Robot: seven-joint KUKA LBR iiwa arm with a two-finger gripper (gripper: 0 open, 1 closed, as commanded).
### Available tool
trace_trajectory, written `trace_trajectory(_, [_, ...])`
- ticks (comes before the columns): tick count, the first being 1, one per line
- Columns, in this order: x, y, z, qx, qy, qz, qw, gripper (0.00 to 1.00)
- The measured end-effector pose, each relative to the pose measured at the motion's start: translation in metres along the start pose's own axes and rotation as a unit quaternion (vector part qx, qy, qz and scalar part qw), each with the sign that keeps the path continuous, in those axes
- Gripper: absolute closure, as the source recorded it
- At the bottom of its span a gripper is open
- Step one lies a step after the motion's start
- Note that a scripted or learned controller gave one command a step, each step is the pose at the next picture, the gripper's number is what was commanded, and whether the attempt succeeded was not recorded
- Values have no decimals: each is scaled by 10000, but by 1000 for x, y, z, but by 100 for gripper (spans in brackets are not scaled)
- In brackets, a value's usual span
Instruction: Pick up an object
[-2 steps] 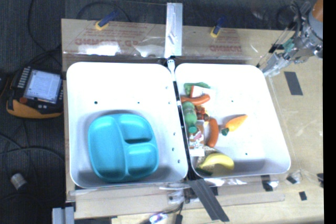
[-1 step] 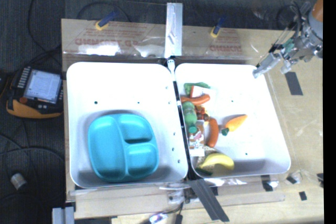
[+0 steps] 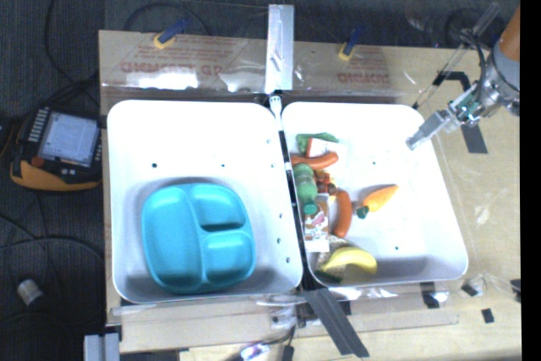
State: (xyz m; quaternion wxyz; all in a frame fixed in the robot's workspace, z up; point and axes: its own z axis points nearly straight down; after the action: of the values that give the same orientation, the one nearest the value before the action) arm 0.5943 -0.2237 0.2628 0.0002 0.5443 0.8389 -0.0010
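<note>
- The grey arm with its orange band (image 3: 510, 34) reached in from the right edge of the camera view, over the tan tabletop (image 3: 486, 182).
- Its claw (image 3: 423, 134) hung at the upper right corner of the right shallow white bin (image 3: 423, 254), pointing down and to the left; whether it was released or clenched could not be told, and nothing was seen gripped in it.
- The right bin carried a cluster of small toy foods, nearly all crowded against its left wall.
- An orange toy carrot with a green tip (image 3: 378, 198) lay tilted near the middle of that bin, a little apart from the cluster and well below and left of the claw.
- A red-orange sausage-shaped toy (image 3: 342, 214) lay upright in the view just left of the carrot.
- A yellow banana-shaped toy (image 3: 347, 260) lay at the lower end of the cluster, near the bin's front wall.
- A green leafy toy piece (image 3: 317, 139) lay at the top of the cluster, with further red, white and green pieces below it, too small to name.
- The left shallow white bin (image 3: 169, 127) bore a turquoise plastic divided tray (image 3: 197, 236) with three compartments, sitting in its lower half.
- A handheld device with a pale screen and orange casing (image 3: 59, 146) lay on the dark floor to the left of the tabletop.
</note>
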Motion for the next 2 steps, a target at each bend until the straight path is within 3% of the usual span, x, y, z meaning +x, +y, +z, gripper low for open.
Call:
trace_trajectory(1, [-11,26,-80,-9,-15,-744,9972,0])
trace_trajectory(2, [17,20,38,-13,1,-2185,9758,0])
